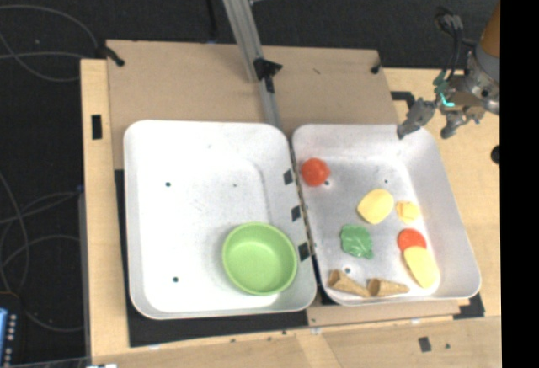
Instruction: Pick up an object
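Gripper: your gripper hangs over the far right corner of the right bin, fingers spread wide apart with nothing between them.
Arm: you see the wrist come in from the right edge, above the bin's far corner.
Red ball: a red ball lies in the right bin's far left part, near the divide between the bins.
Yellow lump: you find a rounded yellow piece near the right bin's middle, with a small orange-yellow piece just beside it on the right.
Green piece: a leafy green item lies just nearer than the yellow lump.
Red and yellow pair: a red item touches a yellow oval by the right bin's right wall.
Cones: two tan cone shapes lie along the right bin's near wall.
Green bowl: a green bowl sits upright in the left bin, beside the right bin's near left corner.
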